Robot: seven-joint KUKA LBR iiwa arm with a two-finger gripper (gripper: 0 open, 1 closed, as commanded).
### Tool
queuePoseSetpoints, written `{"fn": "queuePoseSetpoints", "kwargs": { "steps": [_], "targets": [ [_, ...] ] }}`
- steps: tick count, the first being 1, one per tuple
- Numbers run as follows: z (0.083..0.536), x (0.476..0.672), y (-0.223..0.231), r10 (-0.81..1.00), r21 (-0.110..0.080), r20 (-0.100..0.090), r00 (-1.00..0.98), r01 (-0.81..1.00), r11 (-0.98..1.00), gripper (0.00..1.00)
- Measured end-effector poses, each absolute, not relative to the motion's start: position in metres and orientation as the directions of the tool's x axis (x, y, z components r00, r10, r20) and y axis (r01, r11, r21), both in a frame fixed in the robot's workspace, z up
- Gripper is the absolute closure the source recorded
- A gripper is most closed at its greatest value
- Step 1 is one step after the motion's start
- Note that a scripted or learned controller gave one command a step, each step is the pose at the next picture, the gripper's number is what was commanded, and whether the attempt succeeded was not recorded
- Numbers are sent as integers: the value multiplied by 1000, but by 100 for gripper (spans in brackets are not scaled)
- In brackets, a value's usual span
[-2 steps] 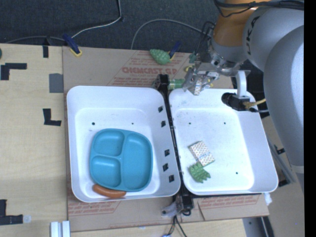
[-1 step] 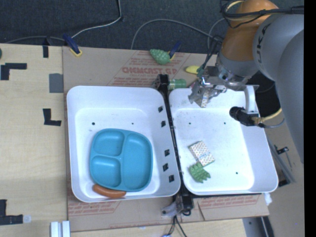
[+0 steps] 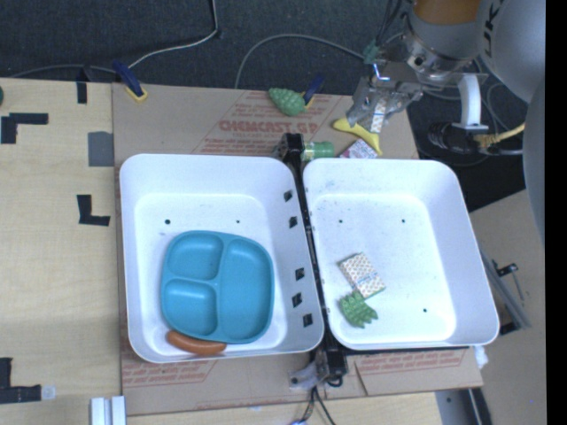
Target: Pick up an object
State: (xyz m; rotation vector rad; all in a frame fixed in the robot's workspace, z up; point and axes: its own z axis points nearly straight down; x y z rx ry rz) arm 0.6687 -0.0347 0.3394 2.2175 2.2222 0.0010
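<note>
Your claw hangs high beyond the far rim of the right bin, clear of both bins so nothing blocks a descent; you cannot tell from here how it is set. Candidates for picking lie inside that bin's near left corner: a checkered packet touching a green toy just nearer you. Left of the right bin, a blue divided plate and an orange sausage sit in the other bin.

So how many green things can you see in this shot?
3. One green toy lies in the right bin near its front edge, another green toy sits on the cardboard behind the bins, and a small green piece lies at the bins' back junction.
</note>
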Motion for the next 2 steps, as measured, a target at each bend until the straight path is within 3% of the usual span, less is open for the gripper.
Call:
{"fn": "queuePoseSetpoints", "kwargs": {
  "steps": [2],
  "targets": [
    [183,607,-9,1000,-5,0,0,1000,0,100]
  ]
}}
